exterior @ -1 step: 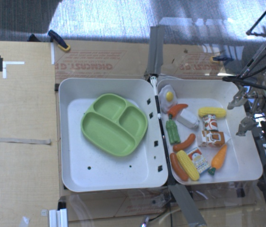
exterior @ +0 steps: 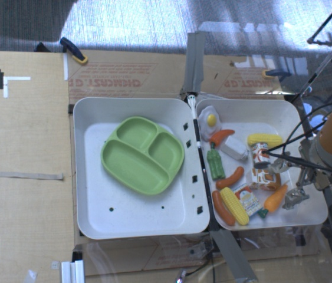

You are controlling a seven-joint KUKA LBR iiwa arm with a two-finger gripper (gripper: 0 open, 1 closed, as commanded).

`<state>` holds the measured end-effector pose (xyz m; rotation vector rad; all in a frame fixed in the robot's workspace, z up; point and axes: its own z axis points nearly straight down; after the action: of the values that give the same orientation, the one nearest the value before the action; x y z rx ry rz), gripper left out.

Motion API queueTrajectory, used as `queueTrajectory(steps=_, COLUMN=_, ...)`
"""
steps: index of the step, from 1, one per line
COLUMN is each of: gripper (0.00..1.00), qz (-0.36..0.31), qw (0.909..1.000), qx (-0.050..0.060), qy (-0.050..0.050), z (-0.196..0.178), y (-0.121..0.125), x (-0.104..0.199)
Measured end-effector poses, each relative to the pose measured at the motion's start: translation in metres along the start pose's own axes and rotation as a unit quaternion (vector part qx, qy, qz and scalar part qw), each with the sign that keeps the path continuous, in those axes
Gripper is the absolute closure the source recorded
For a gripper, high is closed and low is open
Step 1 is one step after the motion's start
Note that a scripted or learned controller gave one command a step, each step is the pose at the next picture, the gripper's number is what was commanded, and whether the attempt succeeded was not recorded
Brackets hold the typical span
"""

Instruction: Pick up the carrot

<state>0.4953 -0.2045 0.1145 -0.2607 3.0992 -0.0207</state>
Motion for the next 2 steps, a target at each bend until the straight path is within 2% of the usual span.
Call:
queueTrajectory(steps=1, gripper=0.00, qz=-0.201, qw=0.9796, qx=0.006, qy=-0.005, z=0.005, y=0.024, x=-0.009)
queueTrajectory(steps=2, gripper=0.00, qz=-0.311, qw=0.9503, qx=0.003, qy=-0.008, z=0.005, y=0.012, x=-0.007)
